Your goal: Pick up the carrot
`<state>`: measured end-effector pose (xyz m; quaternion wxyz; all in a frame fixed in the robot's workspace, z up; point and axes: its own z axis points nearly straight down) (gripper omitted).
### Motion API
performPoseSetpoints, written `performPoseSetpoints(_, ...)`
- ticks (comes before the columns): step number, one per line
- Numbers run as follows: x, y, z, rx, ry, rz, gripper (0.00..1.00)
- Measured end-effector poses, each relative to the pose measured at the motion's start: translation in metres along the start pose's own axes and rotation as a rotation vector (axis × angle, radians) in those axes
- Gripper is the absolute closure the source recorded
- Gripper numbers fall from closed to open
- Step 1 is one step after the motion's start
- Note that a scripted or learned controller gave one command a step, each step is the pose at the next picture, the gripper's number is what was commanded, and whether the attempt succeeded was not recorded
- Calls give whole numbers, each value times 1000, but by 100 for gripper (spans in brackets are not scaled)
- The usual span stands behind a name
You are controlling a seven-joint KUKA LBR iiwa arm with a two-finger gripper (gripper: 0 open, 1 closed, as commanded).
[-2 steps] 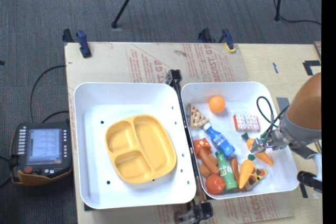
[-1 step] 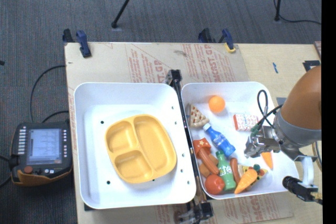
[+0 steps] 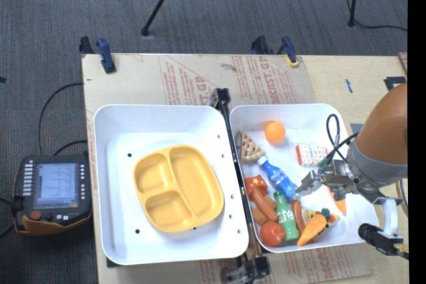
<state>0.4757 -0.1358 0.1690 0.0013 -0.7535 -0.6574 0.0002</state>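
The carrot point(image 3: 311, 229) is orange with a green top. It lies tilted near the front edge of the right bin point(image 3: 301, 110), beside a green bottle point(image 3: 287, 215). My gripper point(image 3: 326, 189) hovers just above and behind the carrot's leafy end, near the bin's right side. Its dark fingers point(image 3: 308, 184) look spread open, and I see nothing held between them. A small orange piece point(image 3: 341, 205) shows just below the gripper.
The right bin also holds an orange ball point(image 3: 275, 132), a waffle slice point(image 3: 249, 147), a blue bottle point(image 3: 276, 176), a red-and-white carton point(image 3: 311, 154), sausages point(image 3: 265, 204) and a tomato point(image 3: 271, 234). A yellow divided plate point(image 3: 178, 187) sits in the left bin point(image 3: 106, 143).
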Motion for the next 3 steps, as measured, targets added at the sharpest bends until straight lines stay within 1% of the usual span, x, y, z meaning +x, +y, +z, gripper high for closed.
performPoseSetpoints(1,-58,9,74,-3,1,-134,0)
performPoseSetpoints(2,-50,106,80,2,6,97,0)
performPoseSetpoints(3,-50,106,70,0,3,94,100)
